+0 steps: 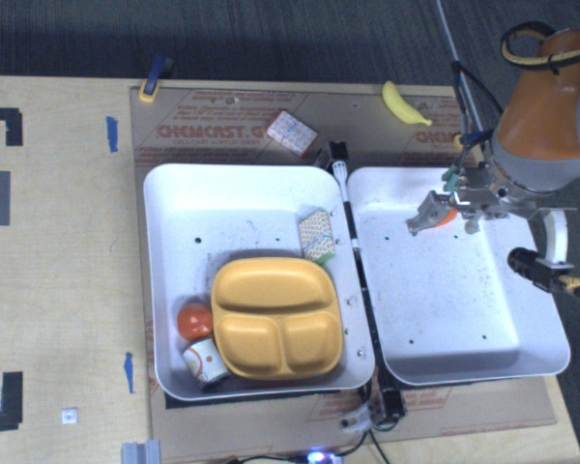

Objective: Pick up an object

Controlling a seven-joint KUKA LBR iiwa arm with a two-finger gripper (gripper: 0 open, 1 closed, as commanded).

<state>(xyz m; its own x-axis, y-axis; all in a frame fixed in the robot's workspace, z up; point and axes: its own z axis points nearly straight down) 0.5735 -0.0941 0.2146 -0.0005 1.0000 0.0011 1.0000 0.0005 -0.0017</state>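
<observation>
Grey two-finger gripper [435, 216] hangs over the right white bin [464, 346]; whether its fingers are apart or together I cannot tell. Left white bin [174, 259] holds a yellow divided plastic tray [275, 315], red ball [194, 320], patterned packet [316, 234]. Yellow banana [404, 104] lies beyond.

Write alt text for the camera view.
A grey and orange arm holds its tool over the right bin. The left bin holds a yellow tray, a tomato and a small packet.
</observation>
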